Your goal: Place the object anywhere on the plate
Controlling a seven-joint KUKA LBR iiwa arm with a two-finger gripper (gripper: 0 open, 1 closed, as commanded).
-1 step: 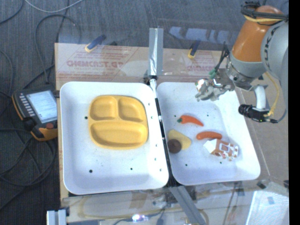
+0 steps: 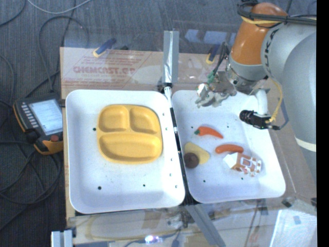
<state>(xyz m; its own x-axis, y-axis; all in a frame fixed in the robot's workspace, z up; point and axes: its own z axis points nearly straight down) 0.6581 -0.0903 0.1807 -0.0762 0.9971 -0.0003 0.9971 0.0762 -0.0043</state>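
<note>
Camera view: the yellow plate [image 2: 130,133], divided into three compartments, sits in the left bin [image 2: 82,189] and carries nothing. The right bin [image 2: 267,187] holds all the candidate items: an orange carrot [image 2: 208,131] near the middle, an orange sausage [image 2: 229,148] just below and right of it, a dark round piece [image 2: 192,160] resting on a pale yellow wedge [image 2: 201,154], and a red-and-white packet [image 2: 245,164] beside the sausage. The gripper [image 2: 206,98] hangs over the top left corner of the right bin, well apart from every item; nothing shows between its fingers, though whether they stand wide or narrow cannot be told (the tips blur against the white bin). Assessment: no item is picked, none is on the plate. The grasp, the carry across the divider and the release are all left to do.
</note>
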